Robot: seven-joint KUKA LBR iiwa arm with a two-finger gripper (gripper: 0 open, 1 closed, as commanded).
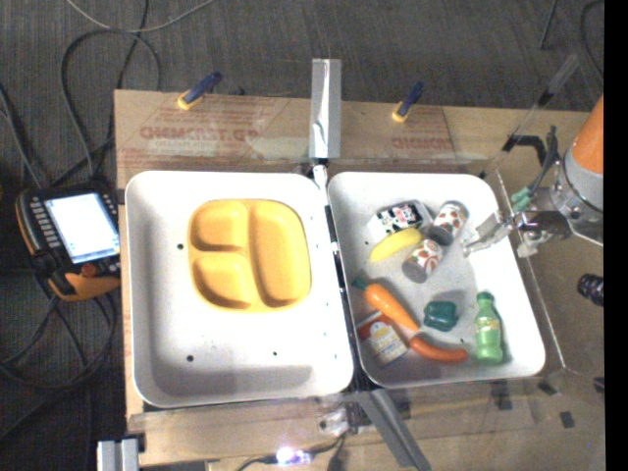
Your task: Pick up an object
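The right bin (510, 361) holds several small objects. Among them are a yellow banana (394, 244), a black-and-white carton (399, 216), two patterned cans (449, 218) (424, 258) and an orange carrot (389, 302). There is also a dark green block (441, 313), a green bottle (488, 328), a red-orange chili (438, 351) and a small labelled packet (385, 341). My gripper (496, 229) hangs above the bin's right rim, just right of the upper can. I see nothing held in it.
The left bin (157, 361) holds a yellow divided plate (250, 253). A metal post (325, 116) rises behind the seam between the bins. A handheld pendant with a lit screen (78, 229) lies left of the bench. Cables run over the floor.
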